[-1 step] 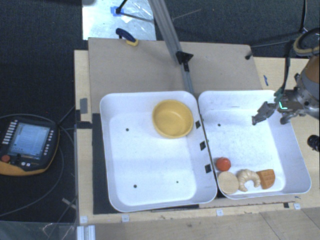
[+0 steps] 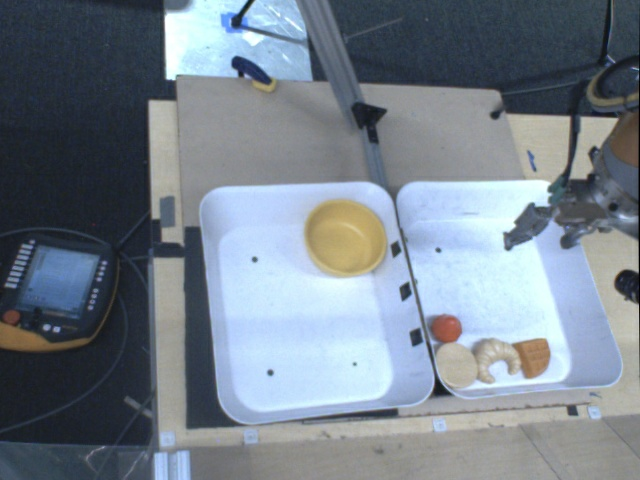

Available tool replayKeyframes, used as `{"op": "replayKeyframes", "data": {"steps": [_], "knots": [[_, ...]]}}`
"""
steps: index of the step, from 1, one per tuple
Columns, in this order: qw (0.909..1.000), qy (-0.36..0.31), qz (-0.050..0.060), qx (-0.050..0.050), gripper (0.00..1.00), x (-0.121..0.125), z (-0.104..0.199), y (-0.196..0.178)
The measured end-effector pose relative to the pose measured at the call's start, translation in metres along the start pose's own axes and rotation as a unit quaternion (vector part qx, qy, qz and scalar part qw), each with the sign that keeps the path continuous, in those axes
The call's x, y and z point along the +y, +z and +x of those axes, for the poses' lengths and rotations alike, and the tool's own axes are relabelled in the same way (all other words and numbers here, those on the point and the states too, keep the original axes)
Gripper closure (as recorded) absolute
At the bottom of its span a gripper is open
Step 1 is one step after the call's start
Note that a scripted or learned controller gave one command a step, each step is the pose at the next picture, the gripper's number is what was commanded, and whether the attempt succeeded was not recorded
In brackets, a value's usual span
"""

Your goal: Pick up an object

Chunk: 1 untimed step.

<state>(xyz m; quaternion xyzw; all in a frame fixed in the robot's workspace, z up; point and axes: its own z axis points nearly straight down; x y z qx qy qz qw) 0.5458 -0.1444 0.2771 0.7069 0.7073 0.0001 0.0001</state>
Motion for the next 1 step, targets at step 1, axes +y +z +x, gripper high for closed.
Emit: {"op": "replayKeyframes", "data": {"steps": [1], "knots": [[1.0000, 0.000, 0.001, 0.000, 0.00, -0.0064, -0.0029, 0.0440]]}}
